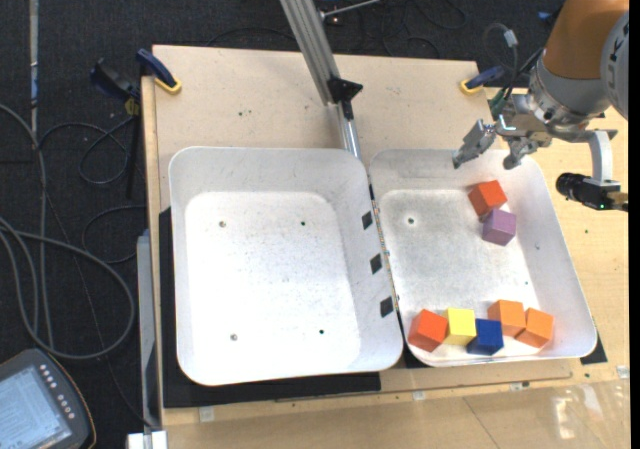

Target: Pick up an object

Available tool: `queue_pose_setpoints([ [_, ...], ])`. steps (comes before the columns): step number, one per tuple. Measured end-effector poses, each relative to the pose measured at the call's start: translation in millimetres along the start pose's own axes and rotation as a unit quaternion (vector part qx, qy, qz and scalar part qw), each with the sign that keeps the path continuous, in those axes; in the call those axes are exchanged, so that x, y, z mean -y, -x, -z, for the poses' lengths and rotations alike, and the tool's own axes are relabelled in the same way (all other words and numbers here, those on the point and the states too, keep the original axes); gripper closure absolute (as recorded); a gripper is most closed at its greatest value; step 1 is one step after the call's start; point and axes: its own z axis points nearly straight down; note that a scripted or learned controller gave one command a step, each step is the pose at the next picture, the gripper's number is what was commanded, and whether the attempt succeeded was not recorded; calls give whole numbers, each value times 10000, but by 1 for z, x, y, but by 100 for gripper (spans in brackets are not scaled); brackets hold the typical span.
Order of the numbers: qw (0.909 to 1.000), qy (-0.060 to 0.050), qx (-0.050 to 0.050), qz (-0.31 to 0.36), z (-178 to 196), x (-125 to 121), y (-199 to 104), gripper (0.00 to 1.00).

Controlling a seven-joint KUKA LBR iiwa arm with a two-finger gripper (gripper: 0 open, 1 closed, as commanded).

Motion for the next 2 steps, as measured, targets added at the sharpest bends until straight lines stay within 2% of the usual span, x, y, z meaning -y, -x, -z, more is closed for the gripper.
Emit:
queue_pose_setpoints([
  [1, 10000, 13, 6, 7, 3, 0, 0, 0],
  [2, 10000, 6, 5, 13, -42, -4, -5, 0],
])
